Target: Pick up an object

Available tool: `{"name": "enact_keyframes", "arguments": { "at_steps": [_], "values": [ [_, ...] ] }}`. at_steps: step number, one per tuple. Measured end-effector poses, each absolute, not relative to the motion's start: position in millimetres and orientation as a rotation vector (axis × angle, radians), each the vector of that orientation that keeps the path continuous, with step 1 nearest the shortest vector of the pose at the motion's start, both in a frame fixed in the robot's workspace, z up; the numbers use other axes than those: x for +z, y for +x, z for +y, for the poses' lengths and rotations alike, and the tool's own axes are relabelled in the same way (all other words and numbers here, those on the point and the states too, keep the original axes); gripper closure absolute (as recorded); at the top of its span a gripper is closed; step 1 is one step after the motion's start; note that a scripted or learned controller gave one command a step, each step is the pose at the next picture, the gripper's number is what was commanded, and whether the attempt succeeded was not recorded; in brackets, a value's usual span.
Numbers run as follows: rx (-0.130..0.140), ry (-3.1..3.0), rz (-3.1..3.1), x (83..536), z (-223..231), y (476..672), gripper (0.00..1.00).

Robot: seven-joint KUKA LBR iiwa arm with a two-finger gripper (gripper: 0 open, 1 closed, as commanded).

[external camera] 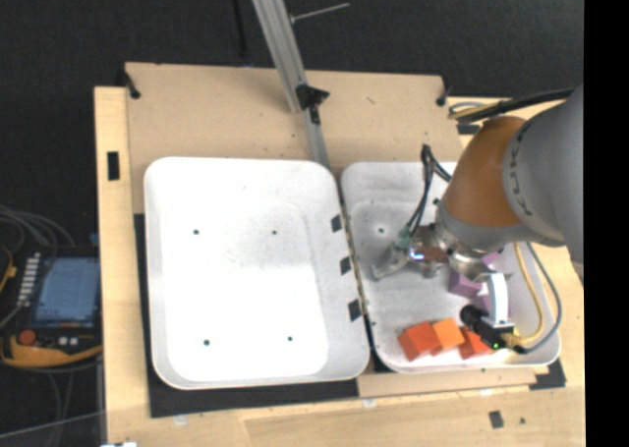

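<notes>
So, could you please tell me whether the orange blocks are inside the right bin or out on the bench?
Inside. The orange blocks lie on the right bin's floor near its front wall.

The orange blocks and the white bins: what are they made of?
The small orange blocks look like matte plastic or foam: flat, even colour without glints. The two shallow white bins look like moulded plastic, with rounded corners and a faint sheen. Neither is certain.
</notes>
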State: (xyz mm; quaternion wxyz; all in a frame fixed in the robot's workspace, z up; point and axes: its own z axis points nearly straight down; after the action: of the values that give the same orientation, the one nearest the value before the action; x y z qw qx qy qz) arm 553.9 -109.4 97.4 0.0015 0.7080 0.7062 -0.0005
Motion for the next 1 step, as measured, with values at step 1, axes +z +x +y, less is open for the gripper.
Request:
{"name": "enact_keyframes", "arguments": {
  "at_steps": [1],
  "values": [
    [0.007,2.230,2.205,109.8,-109.5,555.4,1.00]
  ]
}}
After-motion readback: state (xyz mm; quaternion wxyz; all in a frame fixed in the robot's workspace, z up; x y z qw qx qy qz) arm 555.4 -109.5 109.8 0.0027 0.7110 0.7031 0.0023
